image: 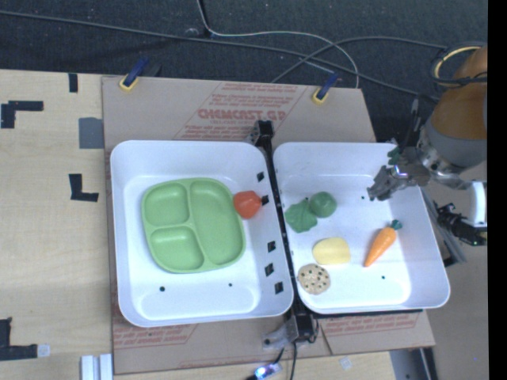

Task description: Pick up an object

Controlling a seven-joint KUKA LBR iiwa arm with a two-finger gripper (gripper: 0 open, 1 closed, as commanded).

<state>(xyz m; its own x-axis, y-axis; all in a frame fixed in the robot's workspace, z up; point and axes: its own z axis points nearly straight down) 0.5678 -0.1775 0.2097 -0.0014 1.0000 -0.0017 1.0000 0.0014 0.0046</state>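
The two-finger gripper (380, 188) hovers empty, fingers parted, over the right bin's (428, 291) far right, the orange toy carrot (379, 246) just nearward, long axis slanting near-left to far-right.

An orange carrot (380, 245) is seen lying tilted in the right bin (420, 291), green top up. A yellow piece (331, 251) and a speckled cookie (314, 278) are placed nearby, with two green pieces (310, 210) above. A red tomato (248, 204) is set beside the green plate (192, 225).
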